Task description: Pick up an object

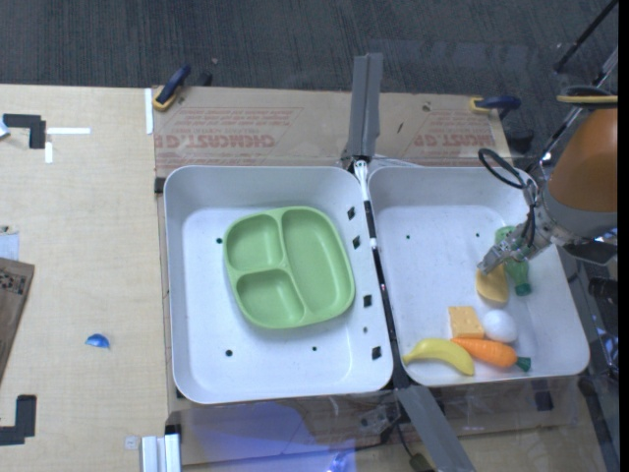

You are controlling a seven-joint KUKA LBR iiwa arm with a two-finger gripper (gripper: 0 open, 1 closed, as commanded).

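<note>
The gripper (499, 257) is down by the yellow thing (491, 285) (jaws look apart), so next it should squeeze.

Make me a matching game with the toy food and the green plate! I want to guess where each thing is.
Things:
1. green plate
2. banana
3. carrot
4. white egg

Places:
A. just above the carrot
B. front edge of the right bin, left of the carrot
C. middle of the left bin
D. front of the right bin, between the banana and the right wall

Pairs: 1-C, 2-B, 3-D, 4-A
</note>
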